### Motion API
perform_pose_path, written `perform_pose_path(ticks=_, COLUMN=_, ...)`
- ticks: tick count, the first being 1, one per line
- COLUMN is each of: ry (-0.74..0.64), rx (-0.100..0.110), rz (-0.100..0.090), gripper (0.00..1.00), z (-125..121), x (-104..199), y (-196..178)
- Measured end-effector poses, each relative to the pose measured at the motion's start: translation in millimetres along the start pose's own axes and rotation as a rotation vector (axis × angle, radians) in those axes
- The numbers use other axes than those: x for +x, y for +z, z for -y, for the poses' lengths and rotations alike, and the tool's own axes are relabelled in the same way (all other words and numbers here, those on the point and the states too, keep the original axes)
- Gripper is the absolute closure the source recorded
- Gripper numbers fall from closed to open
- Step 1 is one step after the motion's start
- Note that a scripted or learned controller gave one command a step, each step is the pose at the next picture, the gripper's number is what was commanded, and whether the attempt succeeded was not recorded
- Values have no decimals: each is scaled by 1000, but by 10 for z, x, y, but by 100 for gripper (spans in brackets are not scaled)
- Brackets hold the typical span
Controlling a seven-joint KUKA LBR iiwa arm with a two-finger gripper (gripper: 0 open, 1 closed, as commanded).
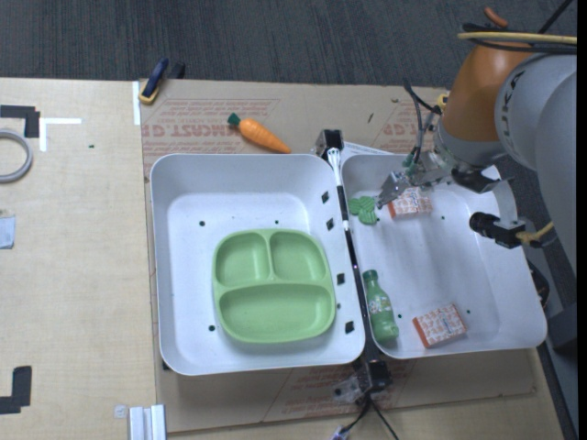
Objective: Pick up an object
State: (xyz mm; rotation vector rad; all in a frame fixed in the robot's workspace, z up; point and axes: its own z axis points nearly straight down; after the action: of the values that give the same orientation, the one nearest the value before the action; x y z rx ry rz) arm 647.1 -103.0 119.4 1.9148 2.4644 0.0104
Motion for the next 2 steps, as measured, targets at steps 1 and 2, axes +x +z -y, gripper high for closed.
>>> perform_pose_path(ticks=1, ry=-214, rx=9, rz=-6, gripper=0, z=60, x=3, y=210)
perform_pose_path(ticks=2, ry=-213, rx=3, rz=-2, gripper=100, z=43, x=-11, y=101)
